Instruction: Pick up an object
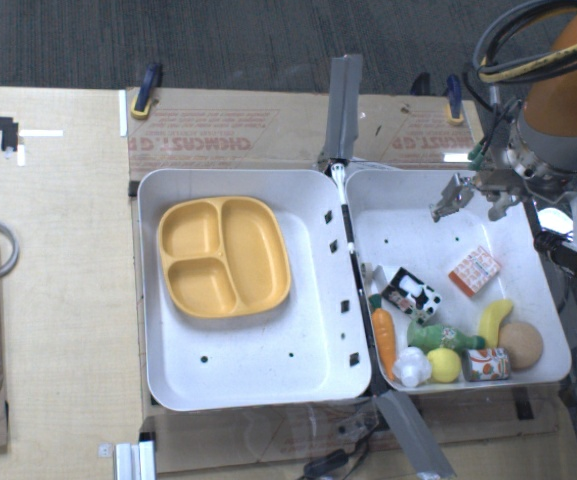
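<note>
The arm enters from the right, its orange band at the upper right corner. The jaws (475, 197) hang over the far part of the right bin (408, 213), spread apart with nothing between them; one finger (451, 200) points left, the other sits just beside it to the right.

The objects lie in the near half of the right bin, well apart from the jaws. Closest to them is a small red-and-white box (474, 271), nearer the viewer and roughly under the jaws' line. Left of it lies a black-and-white toy (412, 294). Along the near wall, from left to right: an orange carrot (384, 336) lying lengthwise, a white ball-like item (411, 369), a yellow lemon (445, 365), a green item (438, 336) above it, a small red-and-white can (487, 364), a banana (494, 321) tilted, and a tan round object (521, 344) in the near right corner. Several of these touch one another.

The left bin (168, 368) holds a yellow divided plate (224, 257) with three compartments, set toward its far left.

Both bins rest on the counter (48, 208).
</note>
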You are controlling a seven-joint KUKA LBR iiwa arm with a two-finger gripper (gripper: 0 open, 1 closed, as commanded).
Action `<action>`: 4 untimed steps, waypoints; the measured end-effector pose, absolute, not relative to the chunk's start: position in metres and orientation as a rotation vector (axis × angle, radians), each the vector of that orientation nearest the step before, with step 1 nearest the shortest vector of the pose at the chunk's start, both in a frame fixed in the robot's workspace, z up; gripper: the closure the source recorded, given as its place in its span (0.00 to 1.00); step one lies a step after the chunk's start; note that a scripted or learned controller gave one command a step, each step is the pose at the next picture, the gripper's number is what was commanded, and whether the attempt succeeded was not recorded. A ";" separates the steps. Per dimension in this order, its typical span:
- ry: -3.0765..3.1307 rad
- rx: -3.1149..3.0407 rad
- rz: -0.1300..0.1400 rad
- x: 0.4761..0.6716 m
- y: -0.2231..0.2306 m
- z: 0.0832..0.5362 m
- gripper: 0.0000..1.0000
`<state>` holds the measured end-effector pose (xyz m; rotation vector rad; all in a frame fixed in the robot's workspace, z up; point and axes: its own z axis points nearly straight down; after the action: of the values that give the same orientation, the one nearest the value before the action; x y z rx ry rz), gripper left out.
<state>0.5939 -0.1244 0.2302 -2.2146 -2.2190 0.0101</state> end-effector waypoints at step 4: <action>-2.681 -1.663 -0.011 0.566 -0.114 0.107 0.00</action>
<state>0.5664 -0.1140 0.1071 -1.6635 -2.6811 -0.0112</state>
